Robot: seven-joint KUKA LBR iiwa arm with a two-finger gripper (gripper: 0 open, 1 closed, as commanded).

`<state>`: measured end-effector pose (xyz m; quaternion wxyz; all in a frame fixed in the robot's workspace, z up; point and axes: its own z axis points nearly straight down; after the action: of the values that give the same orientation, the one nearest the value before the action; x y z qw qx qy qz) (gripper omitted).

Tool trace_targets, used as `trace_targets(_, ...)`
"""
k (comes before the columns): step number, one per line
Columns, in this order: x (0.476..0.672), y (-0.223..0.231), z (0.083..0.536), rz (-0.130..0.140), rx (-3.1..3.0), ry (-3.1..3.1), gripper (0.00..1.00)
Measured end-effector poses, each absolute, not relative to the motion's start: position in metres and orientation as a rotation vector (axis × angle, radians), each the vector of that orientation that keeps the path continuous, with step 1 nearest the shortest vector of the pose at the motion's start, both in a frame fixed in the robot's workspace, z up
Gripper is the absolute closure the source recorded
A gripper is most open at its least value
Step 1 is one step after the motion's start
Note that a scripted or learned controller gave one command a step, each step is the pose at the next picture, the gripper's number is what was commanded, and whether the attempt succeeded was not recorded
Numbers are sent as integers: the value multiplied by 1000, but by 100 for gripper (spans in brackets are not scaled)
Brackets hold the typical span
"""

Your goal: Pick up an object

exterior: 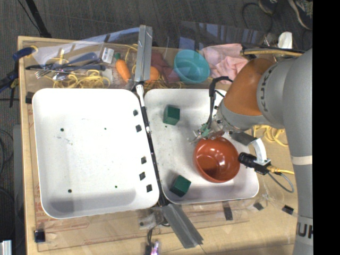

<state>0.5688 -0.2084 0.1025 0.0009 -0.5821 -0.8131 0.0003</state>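
Red-brown bowl (216, 159) sits just beside gripper (204, 133), finger state I cannot tell; a grab at its curved rim could slip or tip it.

Arm (287, 89): grey, orange band above wrist. Gripper (206, 132): dark metal with greenish glint. Bowl (216, 159) just below gripper: glossy red-orange, darker inside. Green cube (171, 115) left of gripper: dark teal-green. Second green cube (180, 185), below-left of gripper: same green. Both bins (85, 195): white, left one dotted with few black specks. Teal bowl (191, 66) above gripper: light turquoise. Cloth (229, 62) beside it: pale pink. Carrot-like item (122, 69), far upper left: orange. Cord tangle (79, 80): yellow.
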Motion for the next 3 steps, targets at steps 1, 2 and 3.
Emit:
trace_targets(1, 569, -208, 103, 1, -1827, -2553, 0)
trace_targets(2, 570, -208, 113, 2, -1821, -2558, 100)
trace_targets(3, 570, -208, 113, 2, -1820, -2559, 0)
